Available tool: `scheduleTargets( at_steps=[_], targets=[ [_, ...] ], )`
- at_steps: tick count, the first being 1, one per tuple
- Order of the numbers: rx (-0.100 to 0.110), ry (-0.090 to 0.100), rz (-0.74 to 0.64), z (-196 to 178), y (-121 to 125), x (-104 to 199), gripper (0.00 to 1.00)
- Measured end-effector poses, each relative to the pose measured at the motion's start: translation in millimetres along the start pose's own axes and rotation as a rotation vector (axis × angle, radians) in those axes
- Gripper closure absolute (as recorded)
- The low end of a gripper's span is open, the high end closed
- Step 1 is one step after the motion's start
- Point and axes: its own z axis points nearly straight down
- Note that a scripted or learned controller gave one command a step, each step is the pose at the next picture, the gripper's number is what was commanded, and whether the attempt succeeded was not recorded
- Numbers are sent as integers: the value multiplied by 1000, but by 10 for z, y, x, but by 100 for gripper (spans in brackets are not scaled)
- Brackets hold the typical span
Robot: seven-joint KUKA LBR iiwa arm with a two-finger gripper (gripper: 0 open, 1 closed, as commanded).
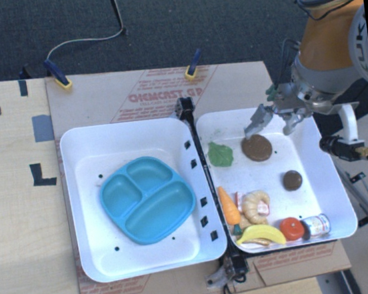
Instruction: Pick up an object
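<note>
My gripper hangs open over the far side of the right bin, its two grey fingers spread with nothing between them. Just below it lies a round brown patty. A green leafy piece sits to the patty's left. Further toward the front are a small brown ball, an orange carrot, a beige pastry, a yellow banana, a red tomato and a small can.
The left bin holds a blue divided plate. A black divider with clips runs between the bins. Cardboard lies under both, held by yellow clamps at the back.
</note>
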Motion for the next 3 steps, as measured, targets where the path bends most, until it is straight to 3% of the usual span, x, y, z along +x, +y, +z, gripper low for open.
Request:
scheduleTargets(
  at_steps=[1, 2, 3],
  targets=[
    [3, 1, 1, 1222, 247, -495, 0],
    [-10, -4, -1, 1727, 685, -532, 0],
    [-4, -3, 1, 1758, 54, -974, 0]
  ],
)
